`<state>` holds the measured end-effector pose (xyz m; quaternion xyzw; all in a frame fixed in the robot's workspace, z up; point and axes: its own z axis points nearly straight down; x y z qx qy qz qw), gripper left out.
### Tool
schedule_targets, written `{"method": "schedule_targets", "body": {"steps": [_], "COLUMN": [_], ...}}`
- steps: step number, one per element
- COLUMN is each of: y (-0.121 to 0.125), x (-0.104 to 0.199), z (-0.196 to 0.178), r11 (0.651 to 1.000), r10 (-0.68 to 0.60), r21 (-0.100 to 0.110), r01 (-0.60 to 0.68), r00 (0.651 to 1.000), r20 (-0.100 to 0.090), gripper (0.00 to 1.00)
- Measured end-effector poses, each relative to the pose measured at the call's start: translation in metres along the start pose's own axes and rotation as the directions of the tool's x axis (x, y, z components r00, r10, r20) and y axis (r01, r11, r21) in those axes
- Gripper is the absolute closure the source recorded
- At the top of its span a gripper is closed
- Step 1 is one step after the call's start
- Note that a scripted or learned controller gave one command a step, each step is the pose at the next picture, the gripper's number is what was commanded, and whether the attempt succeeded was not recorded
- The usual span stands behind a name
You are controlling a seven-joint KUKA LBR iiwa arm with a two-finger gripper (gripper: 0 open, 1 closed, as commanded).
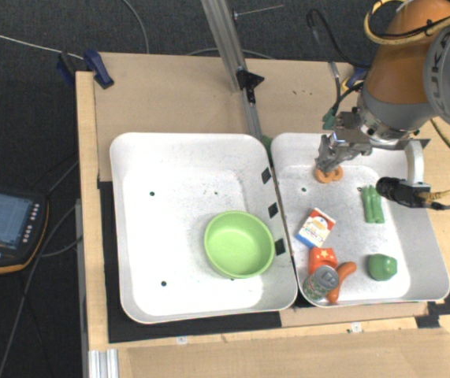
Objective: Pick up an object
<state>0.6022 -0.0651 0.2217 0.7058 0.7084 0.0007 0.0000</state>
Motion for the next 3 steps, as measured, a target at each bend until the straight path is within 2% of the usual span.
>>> {"method": "schedule_targets", "body": {"steps": [3], "y": [0.003], "x": [0.141], "z": [-0.003], "r11": [1.0], "r10": [-0.001], "r21": [0.001], "r01": [0.001], "r00": [1.0], "r20": [0.0], "gripper": [1.0]}}
